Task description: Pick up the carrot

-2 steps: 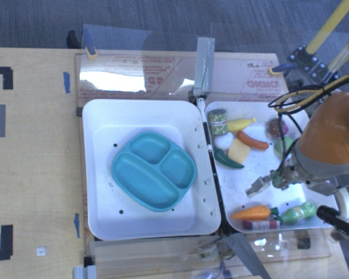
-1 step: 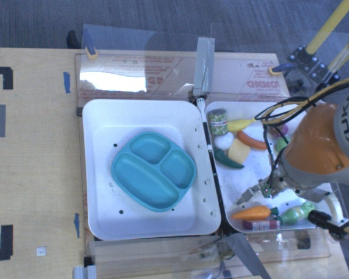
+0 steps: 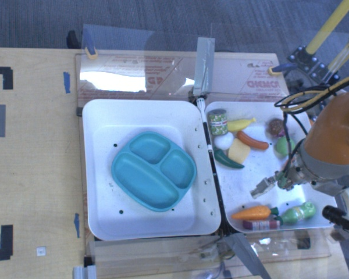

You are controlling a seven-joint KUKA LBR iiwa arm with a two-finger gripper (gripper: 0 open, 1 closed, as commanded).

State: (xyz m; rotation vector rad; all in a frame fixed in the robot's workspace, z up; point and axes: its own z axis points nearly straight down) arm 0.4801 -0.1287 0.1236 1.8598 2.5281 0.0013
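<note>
We see the carrot [image 3: 251,213] lying at the right bin's [image 3: 253,179] near edge; the teal tray [image 3: 154,170] sits mid-left bin [image 3: 104,156]. The gripper [image 3: 266,186] hovers spread, pinching nothing.

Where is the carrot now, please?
The carrot lies in the right bin, near its front edge, left of the green bottle and below the gripper.
</note>
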